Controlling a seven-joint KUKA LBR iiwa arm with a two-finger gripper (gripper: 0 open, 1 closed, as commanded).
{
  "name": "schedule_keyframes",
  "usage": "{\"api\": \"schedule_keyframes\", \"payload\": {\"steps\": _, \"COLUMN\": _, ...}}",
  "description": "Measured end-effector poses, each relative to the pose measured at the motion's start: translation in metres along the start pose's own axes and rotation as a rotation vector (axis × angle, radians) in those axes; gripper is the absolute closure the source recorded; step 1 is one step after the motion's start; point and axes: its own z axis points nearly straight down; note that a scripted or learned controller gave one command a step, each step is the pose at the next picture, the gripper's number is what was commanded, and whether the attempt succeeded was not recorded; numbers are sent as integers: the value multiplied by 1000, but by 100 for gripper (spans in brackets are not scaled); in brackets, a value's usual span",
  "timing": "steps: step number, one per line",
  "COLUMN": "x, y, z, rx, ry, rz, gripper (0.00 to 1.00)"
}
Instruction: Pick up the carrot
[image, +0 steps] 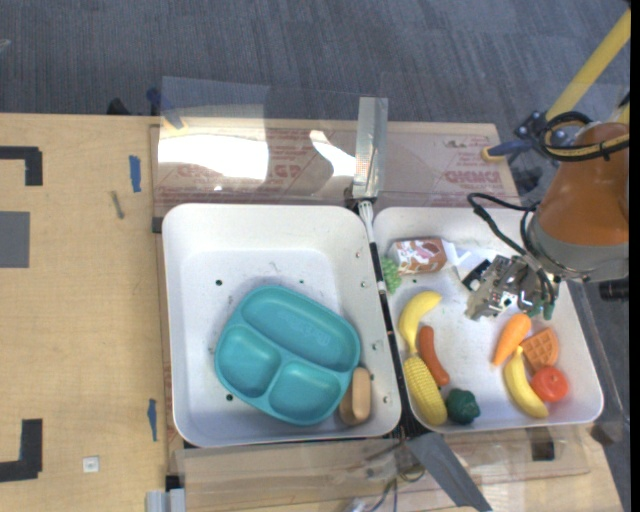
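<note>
The orange carrot (511, 338) lies slanted in the right bin (585, 330), beside a waffle piece (541, 348). My gripper (507, 293) hangs just above and slightly left of the carrot's upper end, low over the bin floor. Nothing shows in its grasp. The grey arm with its orange band (590, 200) comes in from the upper right.
The right bin also holds a yellow banana (418, 312), a red sausage (432, 355), corn (423, 390), broccoli (461, 405), a second banana (522, 388), a tomato (550, 383) and a food packet (418, 257). The left bin (200, 250) holds a teal divided plate (288, 352) and a bread roll (356, 395).
</note>
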Motion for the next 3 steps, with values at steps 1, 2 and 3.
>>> {"api": "schedule_keyframes", "payload": {"steps": 1, "x": -23, "y": -77, "z": 21, "rx": 2, "ry": 3, "rz": -224, "gripper": 100}}
{"api": "schedule_keyframes", "payload": {"steps": 2, "x": -9, "y": -88, "z": -87, "rx": 4, "ry": -10, "rz": -302, "gripper": 100}}
{"api": "schedule_keyframes", "payload": {"steps": 3, "x": -6, "y": -88, "z": -80, "rx": 2, "ry": 3, "rz": -302, "gripper": 0}}
